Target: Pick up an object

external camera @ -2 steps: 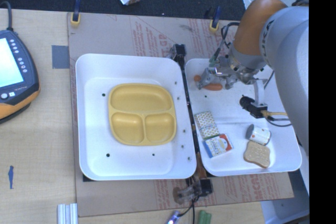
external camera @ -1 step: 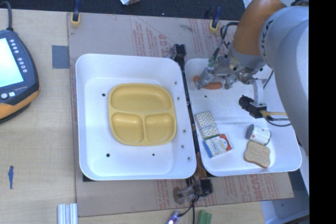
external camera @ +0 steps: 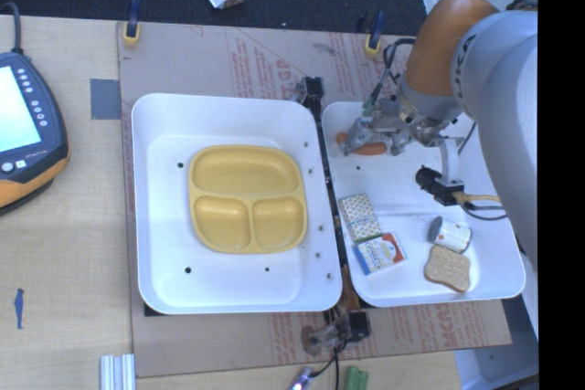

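Gripper (external camera: 377,134) low in the right bin's (external camera: 494,288) far corner, right over the orange carrot-like piece (external camera: 364,147), likely lined up to pick it; grip state cannot tell; other items lie well nearer the camera.

Two bins are set side by side on the tabletop (external camera: 73,242). In the left bin (external camera: 155,123), a divided tray (external camera: 247,196) is placed at the middle. In the right bin (external camera: 498,283), left of its centre, a patterned packet (external camera: 359,215) is seen, with a small box (external camera: 378,252) just before it. To the right of that box a slice of bread (external camera: 447,268) is laid, and a small can (external camera: 452,235) just behind the bread. The gripper (external camera: 370,140) is positioned at the bin's far-left corner, over a carrot-like item (external camera: 367,150). Left of the left bin, a handheld pendant (external camera: 23,128) is rested.
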Controlling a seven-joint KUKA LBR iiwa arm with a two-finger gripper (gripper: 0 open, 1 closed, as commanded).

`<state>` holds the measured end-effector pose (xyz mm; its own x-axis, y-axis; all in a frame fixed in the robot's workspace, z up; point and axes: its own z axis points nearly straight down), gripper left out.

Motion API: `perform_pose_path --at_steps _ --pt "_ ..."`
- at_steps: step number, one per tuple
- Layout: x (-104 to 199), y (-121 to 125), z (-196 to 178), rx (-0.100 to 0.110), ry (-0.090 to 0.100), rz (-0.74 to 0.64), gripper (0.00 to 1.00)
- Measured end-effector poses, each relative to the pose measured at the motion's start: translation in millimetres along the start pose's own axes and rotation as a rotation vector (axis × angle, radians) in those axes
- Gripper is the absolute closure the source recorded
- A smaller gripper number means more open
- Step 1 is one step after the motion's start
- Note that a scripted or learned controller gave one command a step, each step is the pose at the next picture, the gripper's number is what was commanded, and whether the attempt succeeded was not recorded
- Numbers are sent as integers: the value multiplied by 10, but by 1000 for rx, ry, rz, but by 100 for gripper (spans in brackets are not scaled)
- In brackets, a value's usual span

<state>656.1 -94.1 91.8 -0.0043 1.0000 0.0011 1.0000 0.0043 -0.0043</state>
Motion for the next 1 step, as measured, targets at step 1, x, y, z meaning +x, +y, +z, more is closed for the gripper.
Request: perform_pose_path --at_steps 1 --pt "18 -1 0 1 0 1 0"
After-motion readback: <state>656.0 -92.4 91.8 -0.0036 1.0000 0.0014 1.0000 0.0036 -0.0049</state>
